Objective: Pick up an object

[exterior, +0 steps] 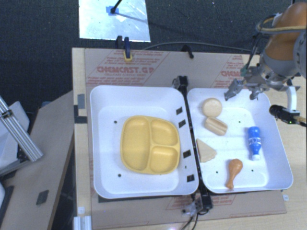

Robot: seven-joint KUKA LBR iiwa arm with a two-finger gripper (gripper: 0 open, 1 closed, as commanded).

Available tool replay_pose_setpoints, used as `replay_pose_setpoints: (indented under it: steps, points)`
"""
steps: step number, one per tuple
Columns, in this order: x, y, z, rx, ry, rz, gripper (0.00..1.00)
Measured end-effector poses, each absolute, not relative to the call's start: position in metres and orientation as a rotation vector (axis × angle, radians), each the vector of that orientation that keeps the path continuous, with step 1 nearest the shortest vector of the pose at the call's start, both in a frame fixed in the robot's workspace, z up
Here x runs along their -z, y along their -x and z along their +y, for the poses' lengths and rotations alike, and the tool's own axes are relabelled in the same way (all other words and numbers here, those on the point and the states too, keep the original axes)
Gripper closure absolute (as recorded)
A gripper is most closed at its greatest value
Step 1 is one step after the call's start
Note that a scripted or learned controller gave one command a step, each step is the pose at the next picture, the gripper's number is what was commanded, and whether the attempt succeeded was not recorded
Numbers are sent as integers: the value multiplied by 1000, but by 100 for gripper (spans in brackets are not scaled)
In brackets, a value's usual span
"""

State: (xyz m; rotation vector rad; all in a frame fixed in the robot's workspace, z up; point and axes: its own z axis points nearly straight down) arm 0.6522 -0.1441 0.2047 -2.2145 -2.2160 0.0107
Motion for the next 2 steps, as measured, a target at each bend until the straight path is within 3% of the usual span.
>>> replay_pose_setpoints:
  steps: [1,2]
  points:
    - [-213,-655,-144,1,2219,-2226,0]
    - [-171,-654,-147,-1,2220,-2223,0]
